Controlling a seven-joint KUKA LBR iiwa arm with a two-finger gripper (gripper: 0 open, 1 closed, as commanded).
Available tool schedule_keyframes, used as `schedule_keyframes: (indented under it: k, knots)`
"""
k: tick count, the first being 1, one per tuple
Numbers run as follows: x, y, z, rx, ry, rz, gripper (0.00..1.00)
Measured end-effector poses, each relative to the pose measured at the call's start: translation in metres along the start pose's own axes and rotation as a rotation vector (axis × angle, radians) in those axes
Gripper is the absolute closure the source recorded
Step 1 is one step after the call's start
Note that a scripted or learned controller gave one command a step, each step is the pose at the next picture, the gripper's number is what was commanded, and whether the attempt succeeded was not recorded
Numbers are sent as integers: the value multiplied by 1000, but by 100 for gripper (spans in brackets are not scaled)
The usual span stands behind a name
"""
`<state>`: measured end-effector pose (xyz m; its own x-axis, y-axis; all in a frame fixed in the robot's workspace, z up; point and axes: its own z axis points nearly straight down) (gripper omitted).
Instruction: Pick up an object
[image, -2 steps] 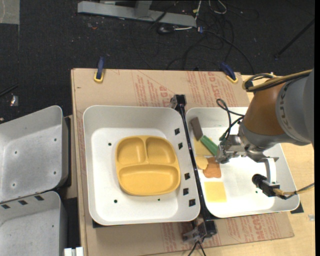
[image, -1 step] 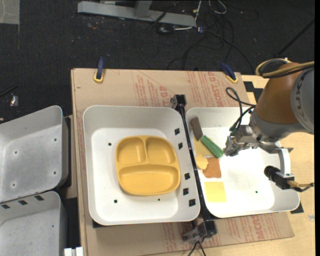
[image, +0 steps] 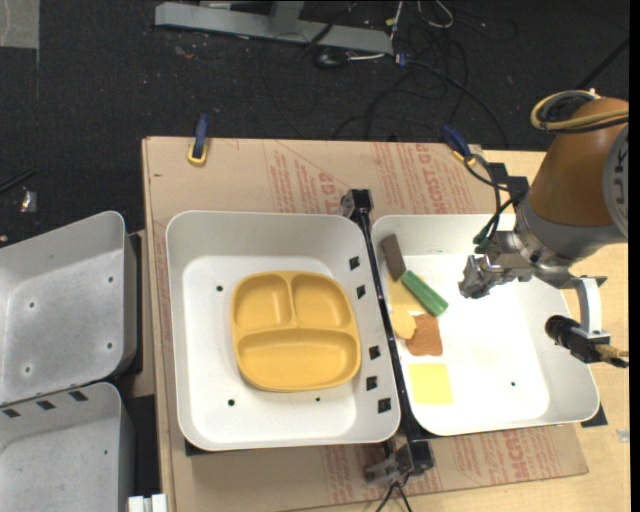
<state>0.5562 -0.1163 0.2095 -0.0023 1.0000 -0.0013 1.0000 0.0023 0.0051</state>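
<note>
On the bench (image: 260, 165), a brown board, two shallow white bins sat side by side. Left bin (image: 190, 300): one yellow divided plate (image: 296, 331), lying flat near the middle, three compartments, nothing in them. Right bin (image: 560, 395): five small items, all crowded along its left wall, toward nine o'clock. Dark brown block (image: 392, 256), uppermost, at about ten o'clock. Green bar (image: 425, 294), just below it, slanted, its upper end near the block. Tan piece (image: 403, 322) and reddish-brown piece (image: 427, 338), touching each other just below the green bar. Yellow square (image: 431, 383), flat, lowest of the group, at about eight o'clock, slightly apart from the brown piece.

Arm (image: 575, 190): entered from three o'clock, orange band uppermost. Gripper (image: 480, 280): hung over the right bin at about twelve o'clock from its centre, just to the right of the green bar and apart from it. Nothing was seen between its fingers; whether they were spread or pressed together, I could not tell from where I stood.

A blue clamp (image: 199, 140) held the board's far edge at eleven o'clock.
</note>
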Motion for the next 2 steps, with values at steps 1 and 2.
schedule_keyframes:
  k: [1,2]
  knots:
    - [58,1,-1,5,4,-5,100]
    - [111,-16,3,8,4,-6,100]
